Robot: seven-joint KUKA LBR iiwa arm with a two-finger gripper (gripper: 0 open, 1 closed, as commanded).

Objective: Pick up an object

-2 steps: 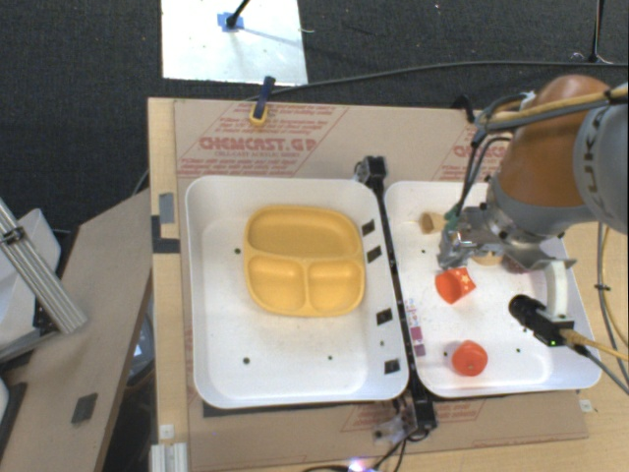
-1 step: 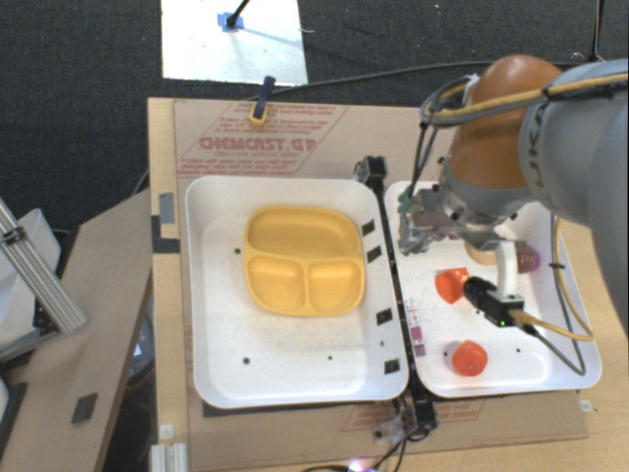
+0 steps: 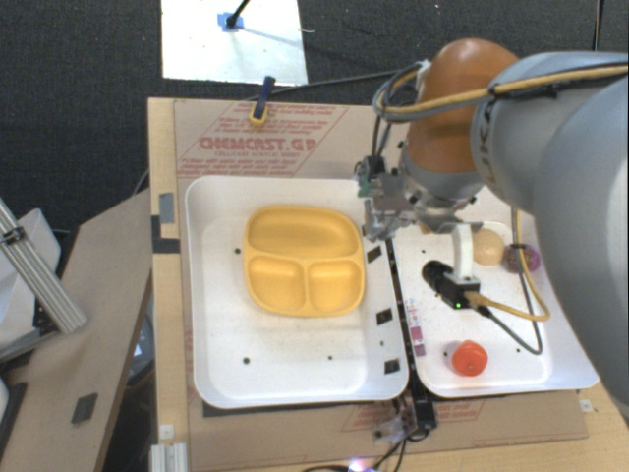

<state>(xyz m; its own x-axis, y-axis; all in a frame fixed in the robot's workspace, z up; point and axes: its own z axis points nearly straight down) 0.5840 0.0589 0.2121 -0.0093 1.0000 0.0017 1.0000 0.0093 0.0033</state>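
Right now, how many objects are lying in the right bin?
3: an orange piece near the front, a beige ball and a purple thing toward the back. The arm may hide more.

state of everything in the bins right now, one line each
yellow plate: right way up in the left bin, all three sections empty
orange object: loose near the front of the right bin
cream ball: loose, far side of the right bin
purple object: loose beside the cream ball
gripper: low over the divide between bins
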